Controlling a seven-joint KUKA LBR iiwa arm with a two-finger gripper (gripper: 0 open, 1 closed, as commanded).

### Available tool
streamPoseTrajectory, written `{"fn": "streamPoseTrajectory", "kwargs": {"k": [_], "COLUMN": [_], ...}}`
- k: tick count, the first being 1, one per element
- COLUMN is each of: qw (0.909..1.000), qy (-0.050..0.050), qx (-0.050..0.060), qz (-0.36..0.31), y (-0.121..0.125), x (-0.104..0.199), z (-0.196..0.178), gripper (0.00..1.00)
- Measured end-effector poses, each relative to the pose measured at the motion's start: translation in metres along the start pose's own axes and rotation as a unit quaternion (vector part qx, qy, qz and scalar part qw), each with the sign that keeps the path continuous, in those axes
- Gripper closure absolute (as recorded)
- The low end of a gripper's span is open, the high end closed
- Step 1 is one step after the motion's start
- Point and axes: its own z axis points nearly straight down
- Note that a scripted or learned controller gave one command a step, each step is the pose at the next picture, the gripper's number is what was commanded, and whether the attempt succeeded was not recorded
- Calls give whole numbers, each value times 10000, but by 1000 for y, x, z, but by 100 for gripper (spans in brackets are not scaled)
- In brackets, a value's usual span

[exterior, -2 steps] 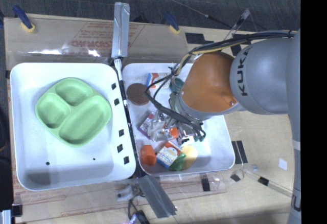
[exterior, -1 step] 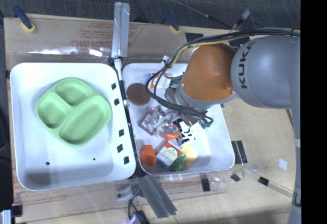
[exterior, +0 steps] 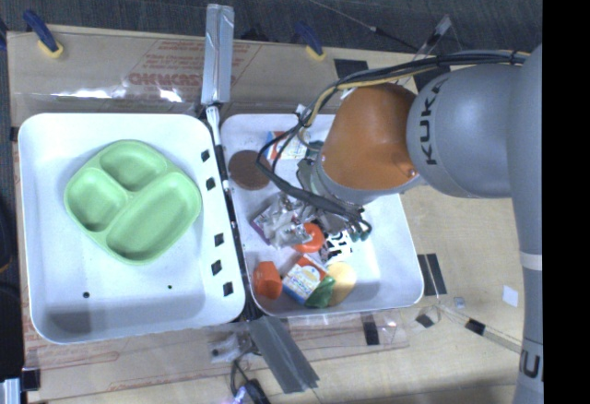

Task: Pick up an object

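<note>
The big grey arm (exterior: 479,130) with its orange band (exterior: 369,139) reaches over the right bin (exterior: 398,250). The gripper (exterior: 300,213) hangs low over a pile of small toys near the middle of that bin. I cannot tell how its jaws stand. Right under it lies a crinkly clear packet (exterior: 273,218). Near the front wall sit an orange block (exterior: 267,279), a little colourful box (exterior: 302,282) and a pale yellow piece (exterior: 342,279). A brown disc (exterior: 245,170) lies by the left wall. The left bin (exterior: 55,301) holds a green divided plate (exterior: 134,199).
</note>
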Motion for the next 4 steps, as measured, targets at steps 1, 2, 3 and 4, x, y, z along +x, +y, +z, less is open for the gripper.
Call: {"fn": "streamPoseTrajectory", "kwargs": {"k": [1,2,3,4], "qw": [9994,9995,9893,9383], "qy": [89,75,102,82], "qx": [-57,-55,-55,-18], "qz": [324,286,1455,3456], "y": [-18,-17,1,-18], "x": [50,47,-20,48], "z": [9,-1,11,-123], "gripper": [0,100,100,100]}}
